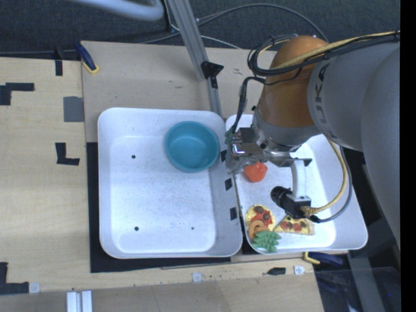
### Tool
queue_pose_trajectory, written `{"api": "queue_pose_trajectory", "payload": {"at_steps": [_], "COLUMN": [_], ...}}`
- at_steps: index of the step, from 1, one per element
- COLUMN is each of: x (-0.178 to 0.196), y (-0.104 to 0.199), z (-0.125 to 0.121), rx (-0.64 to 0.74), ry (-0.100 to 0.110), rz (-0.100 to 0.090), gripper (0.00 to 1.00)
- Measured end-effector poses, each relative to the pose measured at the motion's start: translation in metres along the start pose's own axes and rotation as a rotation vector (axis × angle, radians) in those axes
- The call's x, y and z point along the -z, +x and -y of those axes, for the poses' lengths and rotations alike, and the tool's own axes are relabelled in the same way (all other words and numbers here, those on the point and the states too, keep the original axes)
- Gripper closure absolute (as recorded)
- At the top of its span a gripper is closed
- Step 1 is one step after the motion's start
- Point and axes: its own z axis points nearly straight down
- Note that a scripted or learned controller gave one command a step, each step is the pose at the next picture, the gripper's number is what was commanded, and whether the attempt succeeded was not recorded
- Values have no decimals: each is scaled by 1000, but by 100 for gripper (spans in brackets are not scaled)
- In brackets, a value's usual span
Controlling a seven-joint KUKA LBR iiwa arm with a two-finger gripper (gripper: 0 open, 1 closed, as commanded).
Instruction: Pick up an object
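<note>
My gripper point(243, 153) hangs over the upper left part of the right bin point(338, 174), close to the wall shared with the left bin. A small orange-red object point(256, 171) lies just below and to the right of it, partly covered by the wrist; whether it is touched is hidden. A blue bowl point(192, 146) stands upright in the upper right corner of the left bin point(130, 200). At the right bin's near end lie a pizza slice toy point(294, 225), a round yellow-red food toy point(259, 216) and a green leafy toy point(266, 240).
The arm's grey body and orange band point(296, 83) cover much of the right bin's far half. A black fitting with a yellow cable point(289, 201) hangs above the pizza slice. A metal pole point(195, 44) rises behind the bins.
</note>
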Motion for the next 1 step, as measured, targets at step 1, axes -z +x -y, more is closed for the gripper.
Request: {"api": "queue_pose_trajectory", "payload": {"at_steps": [1], "x": [-11], "y": [56], "z": [2], "rx": [1], "ry": [0], "rz": [0], "gripper": [100]}}
